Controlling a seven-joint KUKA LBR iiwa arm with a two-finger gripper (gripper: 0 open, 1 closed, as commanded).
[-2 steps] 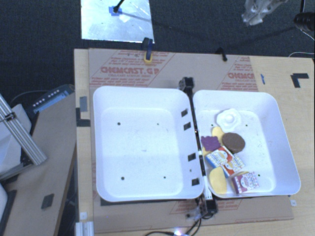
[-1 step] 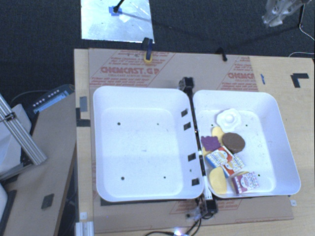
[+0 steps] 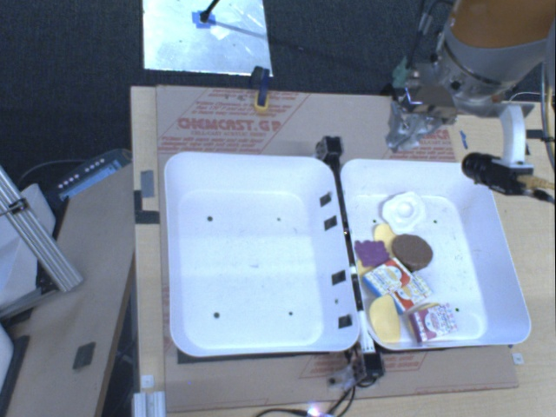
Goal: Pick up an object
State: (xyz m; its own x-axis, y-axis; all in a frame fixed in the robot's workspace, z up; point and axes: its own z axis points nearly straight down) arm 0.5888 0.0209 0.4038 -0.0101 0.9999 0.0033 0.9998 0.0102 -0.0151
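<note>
The right bin (image 3: 486,259) holds a cluster of toy foods along its left side. There is a white fried egg (image 3: 402,208), a brown round cookie (image 3: 412,251), a purple piece (image 3: 371,253) and a yellow piece (image 3: 383,233). Nearer the front lie a red and white carton (image 3: 398,283), a yellow disc (image 3: 385,318) and a small red packet (image 3: 433,322). My gripper (image 3: 410,135) hangs above the cardboard just behind the right bin's back rim, up and slightly right of the egg. Nothing shows beneath it.
The left bin (image 3: 243,250) sits beside the right one, with a black divider strip (image 3: 340,233) between them. A black cylinder (image 3: 491,172) juts over the right bin's back right corner. A shiny metal plate (image 3: 204,24) and a yellow clamp (image 3: 261,94) lie behind the bins.
</note>
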